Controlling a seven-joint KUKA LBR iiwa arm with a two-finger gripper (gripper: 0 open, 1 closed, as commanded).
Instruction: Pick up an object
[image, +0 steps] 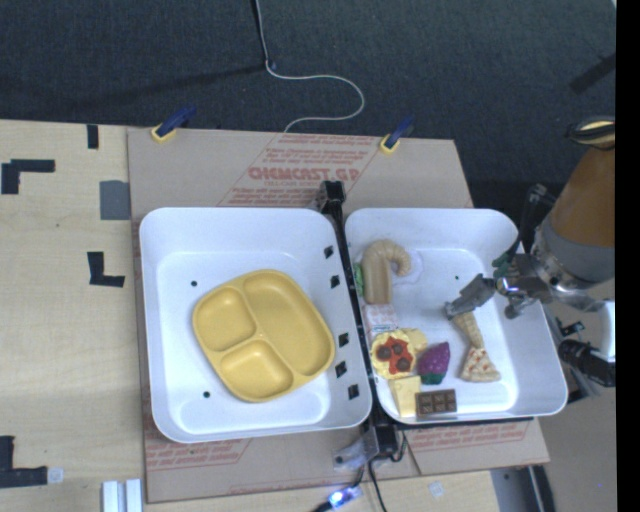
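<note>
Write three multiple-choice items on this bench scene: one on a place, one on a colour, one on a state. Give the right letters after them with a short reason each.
1. Where does the divided plate lie?
A. in the left bin
B. in the right bin
C. on the cardboard

2. What colour is the divided plate?
A. red
B. yellow
C. blue

3. How does the gripper stand in relation to the toy food?
A. it hangs over the right bin, nothing seen between its fingers
B. it holds the pizza slice up over the left bin
C. it rests on the divided plate

Answers: 1 A, the plate sits inside the left bin. 2 B, it is plain yellow. 3 A, the gripper is above the right bin near the pizza slice, which lies on the bin floor.
</note>
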